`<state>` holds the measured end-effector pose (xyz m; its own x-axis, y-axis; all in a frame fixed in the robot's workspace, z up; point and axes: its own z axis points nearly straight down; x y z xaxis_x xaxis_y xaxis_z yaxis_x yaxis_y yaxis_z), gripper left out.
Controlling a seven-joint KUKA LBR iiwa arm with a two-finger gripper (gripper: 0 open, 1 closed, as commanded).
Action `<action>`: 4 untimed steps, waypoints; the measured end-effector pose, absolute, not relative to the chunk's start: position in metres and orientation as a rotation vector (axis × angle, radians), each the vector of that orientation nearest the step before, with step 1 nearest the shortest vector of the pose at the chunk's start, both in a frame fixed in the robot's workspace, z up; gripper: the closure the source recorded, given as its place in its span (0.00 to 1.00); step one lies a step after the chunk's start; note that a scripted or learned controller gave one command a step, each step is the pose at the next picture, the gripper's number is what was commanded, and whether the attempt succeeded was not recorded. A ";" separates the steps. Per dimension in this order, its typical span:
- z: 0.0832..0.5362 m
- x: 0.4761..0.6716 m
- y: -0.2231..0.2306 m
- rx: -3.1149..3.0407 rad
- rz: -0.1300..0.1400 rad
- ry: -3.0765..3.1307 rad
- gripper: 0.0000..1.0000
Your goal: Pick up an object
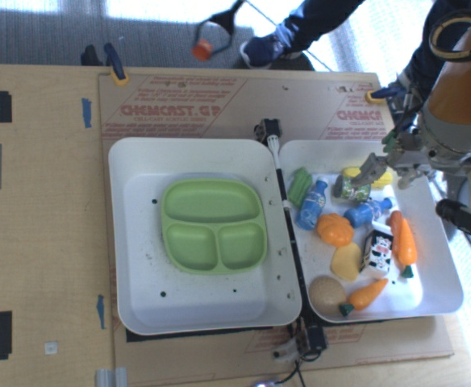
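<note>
Lower right of the frame, toy food (356, 240) lies in my right bin (449, 285); nothing is lifted yet. Above it, right of centre, my pincer (364, 177) hangs over a small can (352, 185); whether it's parted, I cannot tell. Left: green tray (214, 226). Beyond, wooden bench (42, 216), then carpet (42, 39).

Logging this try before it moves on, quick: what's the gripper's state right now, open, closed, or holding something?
Gripper: over the right bin, down at a small green and yellow object; whether it is open, closed or holding anything cannot be told.
</note>
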<state>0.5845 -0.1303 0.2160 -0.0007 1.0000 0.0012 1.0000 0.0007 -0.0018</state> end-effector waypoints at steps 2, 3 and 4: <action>0.086 0.547 -0.167 -2.224 -0.003 -2.224 0.00; 0.098 0.548 -0.169 -2.231 -0.005 -2.227 1.00; 0.098 0.548 -0.169 -2.231 -0.005 -2.227 0.00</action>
